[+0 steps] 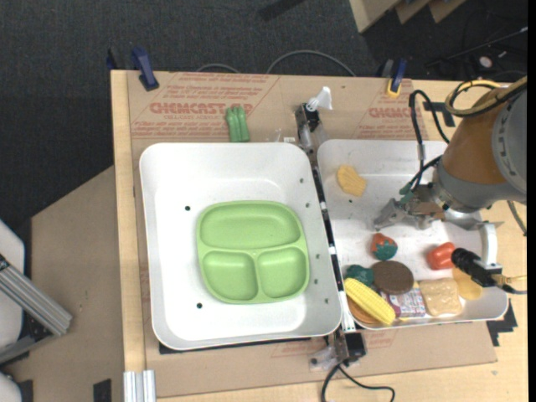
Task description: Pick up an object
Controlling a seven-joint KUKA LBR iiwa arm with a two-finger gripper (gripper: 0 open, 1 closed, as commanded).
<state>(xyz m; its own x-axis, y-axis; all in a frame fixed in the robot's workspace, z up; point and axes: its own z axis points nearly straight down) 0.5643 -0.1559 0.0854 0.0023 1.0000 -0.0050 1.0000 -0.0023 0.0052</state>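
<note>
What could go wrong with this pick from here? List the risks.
1. The gripper hangs over bare floor of the right bin, above the round red-and-green toy; closing here would likely grab nothing.
2. The toys at the bin's near edge, such as the corn and brown disc, lie packed together, so fingers may nudge neighbours.

Green tray in left bin.

At the right of the frame I see my arm: a rounded grey shell, a broad orange band above the wrist, black cables looping alongside, and a metallic grey gripper assembly.
</note>
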